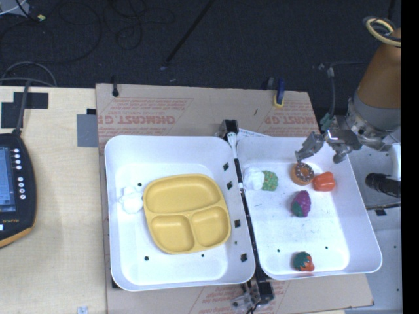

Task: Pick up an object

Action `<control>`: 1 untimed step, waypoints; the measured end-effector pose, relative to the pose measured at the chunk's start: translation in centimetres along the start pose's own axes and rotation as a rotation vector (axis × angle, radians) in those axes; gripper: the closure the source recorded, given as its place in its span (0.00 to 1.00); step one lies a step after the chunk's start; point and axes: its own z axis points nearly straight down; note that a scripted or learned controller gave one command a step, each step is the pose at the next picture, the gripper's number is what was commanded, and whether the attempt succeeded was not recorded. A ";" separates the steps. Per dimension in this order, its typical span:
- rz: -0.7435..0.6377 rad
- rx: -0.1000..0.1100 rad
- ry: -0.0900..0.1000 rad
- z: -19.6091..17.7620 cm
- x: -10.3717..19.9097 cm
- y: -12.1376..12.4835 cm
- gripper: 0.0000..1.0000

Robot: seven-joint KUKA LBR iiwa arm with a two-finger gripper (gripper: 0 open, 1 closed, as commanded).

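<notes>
A dark floor fills the upper part of the view, with black cables looping across it and a thin dark rod lying at a slant. Below it sits a pale wooden bench top covered in part by a printed cardboard sheet. A handheld control pendant with a lit screen rests at the far left edge. The light is even and soft.

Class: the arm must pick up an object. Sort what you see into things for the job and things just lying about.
For the job: pincer, doughnut, orange pepper, purple fruit, cauliflower, strawberry.

Lying about: yellow divided plate, handheld controller, cables.
</notes>
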 end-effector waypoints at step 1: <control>-0.004 -0.018 -0.001 13.6 -5.7 0.3 0.00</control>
